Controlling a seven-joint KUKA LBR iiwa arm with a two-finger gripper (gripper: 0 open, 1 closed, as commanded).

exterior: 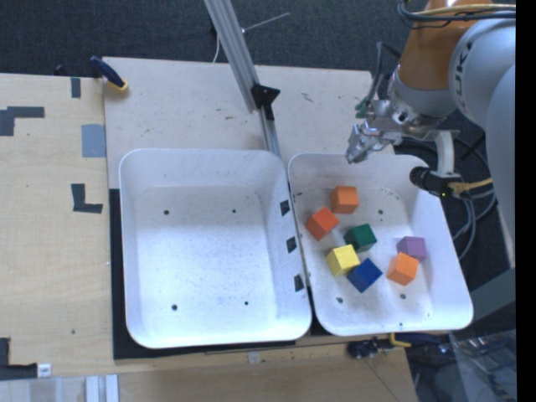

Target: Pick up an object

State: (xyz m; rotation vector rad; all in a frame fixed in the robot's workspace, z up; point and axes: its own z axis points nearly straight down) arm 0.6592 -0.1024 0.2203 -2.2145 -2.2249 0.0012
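Several small coloured blocks lie in the right bin [444, 308]: an orange block [344, 198], a red-orange block [322, 222], a green block [361, 237], a yellow block [342, 259], a blue block [364, 275], a purple block [411, 246] and another orange block [403, 268]. My gripper [358, 152] hangs over the far edge of the right bin, above and behind the orange block, apart from all blocks. Nothing shows between its fingertips.
The left bin [134, 224] sits beside the right one, sharing a middle wall. A slanted metal bar [239, 48] runs down to the bins' far junction. A blue and yellow tool [109, 74] lies on the bench at far left.
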